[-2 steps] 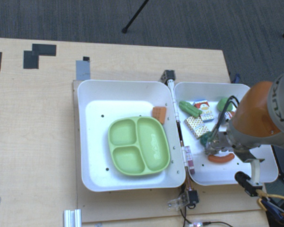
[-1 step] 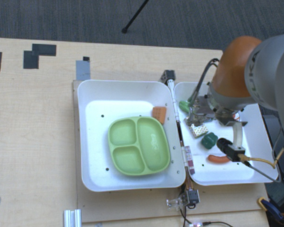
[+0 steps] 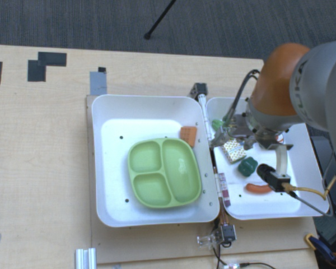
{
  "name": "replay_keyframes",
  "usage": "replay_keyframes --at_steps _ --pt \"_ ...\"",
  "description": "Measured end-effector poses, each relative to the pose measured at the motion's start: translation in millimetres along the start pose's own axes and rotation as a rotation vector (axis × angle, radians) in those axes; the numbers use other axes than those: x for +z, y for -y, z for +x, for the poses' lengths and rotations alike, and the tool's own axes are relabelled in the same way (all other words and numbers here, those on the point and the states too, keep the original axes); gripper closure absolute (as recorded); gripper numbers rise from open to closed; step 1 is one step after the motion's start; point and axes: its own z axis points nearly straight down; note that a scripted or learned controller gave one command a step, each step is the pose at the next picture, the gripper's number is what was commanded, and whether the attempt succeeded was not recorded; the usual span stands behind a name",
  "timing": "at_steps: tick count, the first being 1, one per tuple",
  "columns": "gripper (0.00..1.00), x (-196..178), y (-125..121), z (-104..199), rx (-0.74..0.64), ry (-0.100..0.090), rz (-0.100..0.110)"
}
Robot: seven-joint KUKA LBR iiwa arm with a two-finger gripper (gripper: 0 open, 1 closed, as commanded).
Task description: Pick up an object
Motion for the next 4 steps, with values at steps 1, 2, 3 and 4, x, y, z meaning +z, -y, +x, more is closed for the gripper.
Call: replay_keyframes --at_steps 1,2,3,4 --pt "0.00 42.1 37.1 -79.4 0.001 0.002 0.002" --pt "0.00 97.5 63.3 -74.9 0.003 0.004 -0.007" --pt "1.00 86.3 61.4 -74.2 0.002 0.004 -0.013" --pt "1.00 -0.2 25.2 5.6 -0.001 0.000 -0.001"
